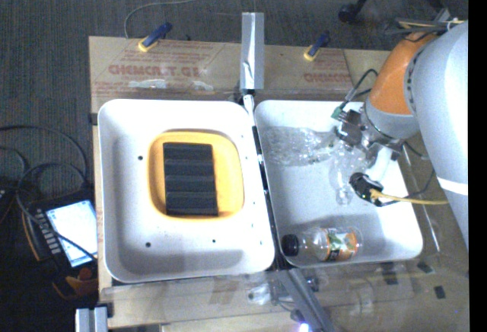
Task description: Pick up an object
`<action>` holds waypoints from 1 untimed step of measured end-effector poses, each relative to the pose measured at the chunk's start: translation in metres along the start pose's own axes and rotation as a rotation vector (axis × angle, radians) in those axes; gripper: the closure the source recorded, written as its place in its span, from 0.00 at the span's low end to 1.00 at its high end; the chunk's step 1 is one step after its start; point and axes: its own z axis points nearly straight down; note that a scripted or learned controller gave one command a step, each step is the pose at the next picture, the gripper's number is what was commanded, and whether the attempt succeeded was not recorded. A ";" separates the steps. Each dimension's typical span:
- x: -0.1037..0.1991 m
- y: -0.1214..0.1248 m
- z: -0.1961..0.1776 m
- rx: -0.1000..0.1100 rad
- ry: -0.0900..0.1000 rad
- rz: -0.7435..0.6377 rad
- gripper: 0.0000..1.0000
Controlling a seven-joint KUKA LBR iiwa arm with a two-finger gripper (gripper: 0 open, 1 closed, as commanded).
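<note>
The right bin (pixel 396 239) holds a crumpled clear plastic bottle (pixel 293 146) near its far left side. A clear bottle with an orange label and a black cap (pixel 323 243) lies on its side along the near wall. In the left bin (pixel 122 170) rests a yellow dish with a black ridged insert (pixel 194 175). My gripper (pixel 351 170) reaches in from the right over the right bin's far right part, just right of the crumpled bottle. Glare and clear plastic blur the area under the wrist.
A metal divider post (pixel 252 56) stands at the back between the bins. Two blue-and-yellow clamps (pixel 154 36) hold the brown board behind them. A yellow cable (pixel 411 201) trails from the wrist across the right bin's edge.
</note>
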 end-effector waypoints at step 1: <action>0.000 0.000 0.000 0.000 -0.001 0.000 0.00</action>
